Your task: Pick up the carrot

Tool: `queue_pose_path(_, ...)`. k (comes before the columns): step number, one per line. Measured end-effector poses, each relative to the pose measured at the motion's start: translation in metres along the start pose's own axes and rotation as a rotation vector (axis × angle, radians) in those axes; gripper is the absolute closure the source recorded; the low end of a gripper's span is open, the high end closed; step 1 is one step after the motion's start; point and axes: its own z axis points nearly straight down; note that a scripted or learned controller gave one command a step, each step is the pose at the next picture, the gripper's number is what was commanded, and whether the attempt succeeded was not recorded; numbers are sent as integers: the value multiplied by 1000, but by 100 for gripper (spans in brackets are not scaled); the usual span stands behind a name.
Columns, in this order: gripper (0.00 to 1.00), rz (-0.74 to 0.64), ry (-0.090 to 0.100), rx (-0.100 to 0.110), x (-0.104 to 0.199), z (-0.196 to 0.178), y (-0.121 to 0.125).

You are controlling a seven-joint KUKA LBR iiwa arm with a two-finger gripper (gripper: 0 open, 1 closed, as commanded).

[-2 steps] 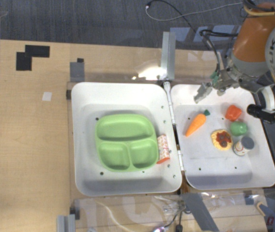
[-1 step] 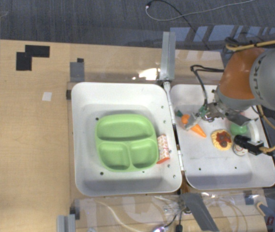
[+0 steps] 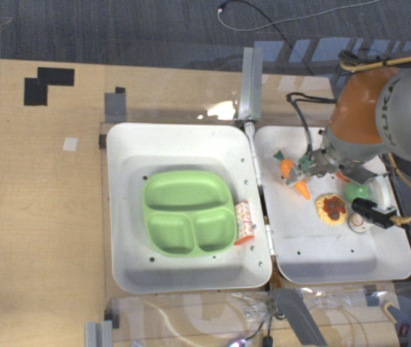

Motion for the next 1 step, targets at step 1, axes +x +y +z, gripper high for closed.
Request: queue_pose_path(1, 100, 158, 2, 4, 67, -126, 63)
